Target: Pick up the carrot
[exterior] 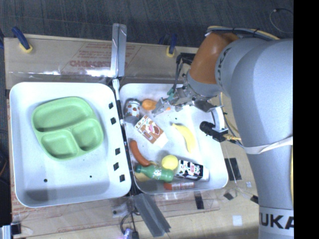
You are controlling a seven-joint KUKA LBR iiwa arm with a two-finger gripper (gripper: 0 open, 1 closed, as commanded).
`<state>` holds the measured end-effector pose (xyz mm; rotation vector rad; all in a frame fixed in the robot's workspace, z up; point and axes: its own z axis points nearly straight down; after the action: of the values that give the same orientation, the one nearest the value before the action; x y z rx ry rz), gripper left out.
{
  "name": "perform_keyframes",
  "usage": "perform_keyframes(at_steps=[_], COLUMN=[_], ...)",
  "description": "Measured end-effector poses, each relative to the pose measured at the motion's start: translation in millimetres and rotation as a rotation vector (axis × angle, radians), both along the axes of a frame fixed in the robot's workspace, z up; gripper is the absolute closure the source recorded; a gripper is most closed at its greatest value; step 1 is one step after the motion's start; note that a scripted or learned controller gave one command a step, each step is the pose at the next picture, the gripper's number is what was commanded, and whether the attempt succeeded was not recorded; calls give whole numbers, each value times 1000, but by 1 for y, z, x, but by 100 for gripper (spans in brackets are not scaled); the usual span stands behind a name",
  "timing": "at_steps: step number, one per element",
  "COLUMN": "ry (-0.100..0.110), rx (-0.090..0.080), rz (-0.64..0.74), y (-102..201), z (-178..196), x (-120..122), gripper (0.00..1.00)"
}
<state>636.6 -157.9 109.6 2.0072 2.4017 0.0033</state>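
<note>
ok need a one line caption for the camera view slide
Arm's gripper hovers in the right bin near an orange carrot, among a banana, a sausage and a bottle.

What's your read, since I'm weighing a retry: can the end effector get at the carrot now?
Probably yes, from above. The carrot lies uncovered, but the green bottle crowds its lower end and the packet sits close, so room is tight. The end effector hovers further up the bin.

A green divided tray (67,127) lies in the left bin (25,183). The right bin (217,176) holds a banana (186,136), a lemon (169,162), a green bottle (154,172) and a sausage (138,153).
</note>
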Motion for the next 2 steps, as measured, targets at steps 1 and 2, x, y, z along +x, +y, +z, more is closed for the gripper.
perform_keyframes(at_steps=[1,2], ry=[0,0], rx=[0,-1], rz=[5,6], y=[1,1], z=[10,10], x=[1,1], gripper=[100,0])
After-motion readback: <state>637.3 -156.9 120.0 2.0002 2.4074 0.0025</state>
